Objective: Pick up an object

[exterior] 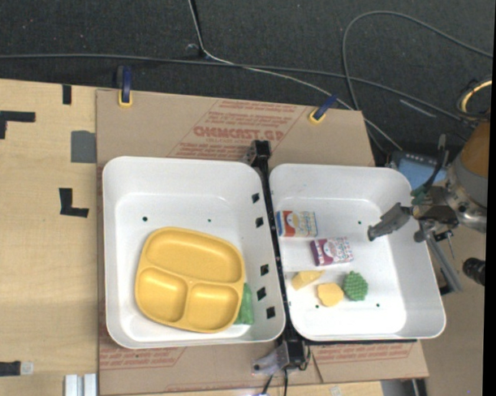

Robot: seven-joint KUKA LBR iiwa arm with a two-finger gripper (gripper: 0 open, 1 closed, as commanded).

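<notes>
My gripper (pixel 403 229) hangs over the right rim of the right bin (pixel 346 179), open, with nothing between its fingers. In that bin lie a red and white carton (pixel 298 223), a purple carton (pixel 331 251), two yellow pieces (pixel 307 278) (pixel 329 294) and a green knobbly item (pixel 355 285). All of these lie left of and below the gripper, apart from it. The left bin (pixel 184 173) holds a yellow divided plate (pixel 191 279) with a green item (pixel 245 307) wedged at its right side.
The bins sit on a cardboard sheet (pixel 234 128) held by clamps at the back. A black divider (pixel 267 234) runs between the bins. Cables (pixel 382 72) cross the dark surface behind. The arm's body (pixel 477 160) stands at the right.
</notes>
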